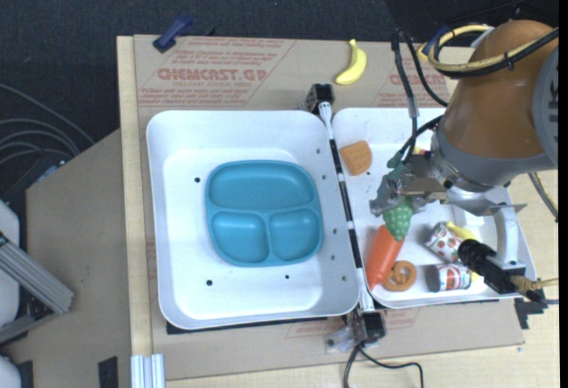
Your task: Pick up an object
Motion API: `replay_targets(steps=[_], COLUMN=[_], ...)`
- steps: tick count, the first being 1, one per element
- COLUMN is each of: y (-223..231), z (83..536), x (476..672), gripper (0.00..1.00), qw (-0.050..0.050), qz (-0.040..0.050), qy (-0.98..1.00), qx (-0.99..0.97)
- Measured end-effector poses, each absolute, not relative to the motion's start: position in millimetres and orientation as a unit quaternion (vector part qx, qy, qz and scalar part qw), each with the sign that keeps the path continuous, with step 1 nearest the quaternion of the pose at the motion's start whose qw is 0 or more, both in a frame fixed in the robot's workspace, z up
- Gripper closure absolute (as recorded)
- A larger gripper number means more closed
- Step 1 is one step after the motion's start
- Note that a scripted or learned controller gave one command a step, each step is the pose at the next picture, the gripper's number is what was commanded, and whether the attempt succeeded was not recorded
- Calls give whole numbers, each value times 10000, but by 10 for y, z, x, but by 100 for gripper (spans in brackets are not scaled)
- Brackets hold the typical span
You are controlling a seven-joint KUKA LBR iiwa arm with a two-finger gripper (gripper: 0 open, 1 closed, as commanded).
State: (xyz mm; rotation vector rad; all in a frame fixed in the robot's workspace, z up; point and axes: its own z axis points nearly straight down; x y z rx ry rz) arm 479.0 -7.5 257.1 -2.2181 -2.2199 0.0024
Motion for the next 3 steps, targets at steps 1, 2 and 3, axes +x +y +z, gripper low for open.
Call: replay_targets(steps=[1,2,3], y=[-392,-630,-363], z=[2589,2623,2512], x=[4790,4791,4790], gripper=[100,100,100], qw=[3,1,17], qz=[4,2,7], qy=[-7069,-7070,-7073], qx=[-7073,-7072,-7069])
